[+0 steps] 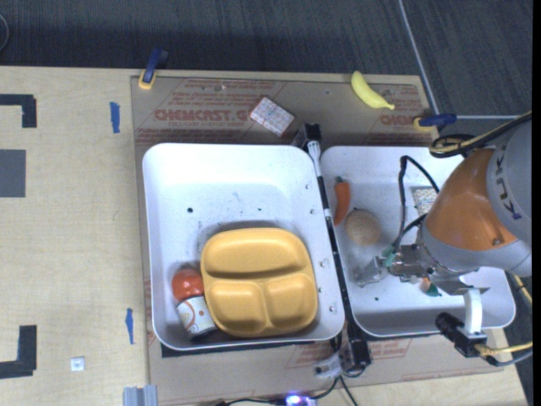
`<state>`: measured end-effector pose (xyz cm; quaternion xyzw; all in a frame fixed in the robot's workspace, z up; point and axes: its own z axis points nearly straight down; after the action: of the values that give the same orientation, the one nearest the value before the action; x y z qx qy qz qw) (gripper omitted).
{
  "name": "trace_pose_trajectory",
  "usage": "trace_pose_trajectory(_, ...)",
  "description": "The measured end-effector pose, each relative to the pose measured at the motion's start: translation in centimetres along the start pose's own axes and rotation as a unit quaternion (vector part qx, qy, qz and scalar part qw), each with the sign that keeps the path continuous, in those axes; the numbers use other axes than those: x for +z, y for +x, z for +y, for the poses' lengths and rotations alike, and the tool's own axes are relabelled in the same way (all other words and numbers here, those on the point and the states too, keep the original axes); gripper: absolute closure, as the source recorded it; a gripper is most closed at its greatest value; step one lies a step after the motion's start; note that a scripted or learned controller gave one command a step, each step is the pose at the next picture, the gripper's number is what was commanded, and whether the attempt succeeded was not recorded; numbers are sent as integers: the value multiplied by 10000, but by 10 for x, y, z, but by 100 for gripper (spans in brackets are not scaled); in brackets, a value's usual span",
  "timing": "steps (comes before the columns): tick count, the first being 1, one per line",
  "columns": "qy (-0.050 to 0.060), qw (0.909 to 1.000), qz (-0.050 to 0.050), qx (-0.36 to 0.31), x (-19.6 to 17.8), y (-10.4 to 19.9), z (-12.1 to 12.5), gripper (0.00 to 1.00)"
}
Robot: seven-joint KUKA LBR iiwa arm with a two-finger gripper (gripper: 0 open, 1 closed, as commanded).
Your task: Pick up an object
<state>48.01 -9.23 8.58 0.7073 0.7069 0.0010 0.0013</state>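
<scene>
Hovering low in right bin [372,315], tool [372,269] beside beige ball [362,227].

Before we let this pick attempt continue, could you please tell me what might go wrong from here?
1. The gripper sits low in the right bin, close to the beige ball, and may nudge it away instead of catching it.
2. The carrot lies against the wall between the bins, leaving little room on that side.
3. Loose cables hang over the bin and could snag.
</scene>
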Motion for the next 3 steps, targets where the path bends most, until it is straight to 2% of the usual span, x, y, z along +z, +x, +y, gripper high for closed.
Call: trace_pose_trajectory(3, 0, 10000, 0, -3, 0, 0, 0, 0)
